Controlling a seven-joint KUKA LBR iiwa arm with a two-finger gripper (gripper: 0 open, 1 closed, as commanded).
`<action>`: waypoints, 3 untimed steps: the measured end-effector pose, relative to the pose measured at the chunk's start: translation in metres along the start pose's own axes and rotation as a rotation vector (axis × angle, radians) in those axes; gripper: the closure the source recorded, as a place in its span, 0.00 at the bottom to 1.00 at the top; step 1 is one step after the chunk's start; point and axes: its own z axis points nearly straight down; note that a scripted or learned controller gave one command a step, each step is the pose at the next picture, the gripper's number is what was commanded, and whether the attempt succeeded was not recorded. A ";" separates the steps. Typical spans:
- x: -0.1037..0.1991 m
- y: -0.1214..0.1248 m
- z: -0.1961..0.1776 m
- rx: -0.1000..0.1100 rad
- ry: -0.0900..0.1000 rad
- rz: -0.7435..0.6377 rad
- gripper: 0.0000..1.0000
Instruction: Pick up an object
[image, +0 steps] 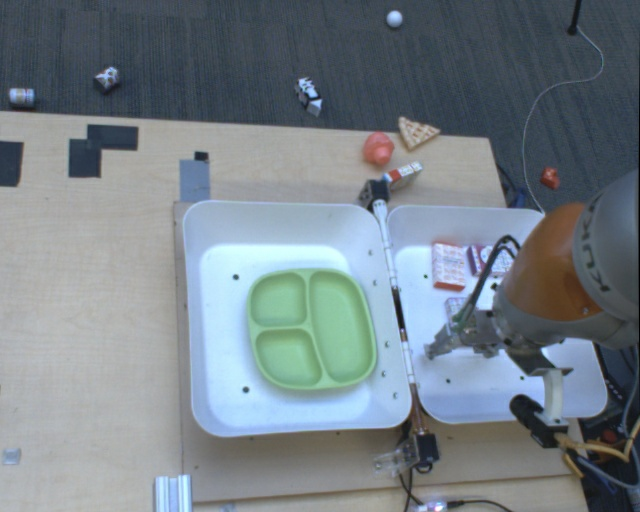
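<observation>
My gripper (440, 347) hangs low in the shallow white right-hand bin (480, 400); whether it grips anything, I cannot tell. A flat red-and-white packet (450, 265) lies just beyond it.

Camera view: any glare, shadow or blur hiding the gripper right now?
Camera view: even light, soft glare on the left white bin floor around the green divided plate; the grey gripper is slightly soft, lying over the right white bin under the arm.

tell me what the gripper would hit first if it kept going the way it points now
Probably the bare floor of the right white bin; the gripper angles down-left toward it. Depth is unclear from above.
</observation>
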 end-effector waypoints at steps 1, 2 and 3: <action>0.000 -0.002 0.011 0.007 0.001 0.002 0.00; 0.001 -0.002 0.011 0.007 0.001 0.002 0.00; 0.000 -0.002 0.011 0.008 0.002 0.001 0.00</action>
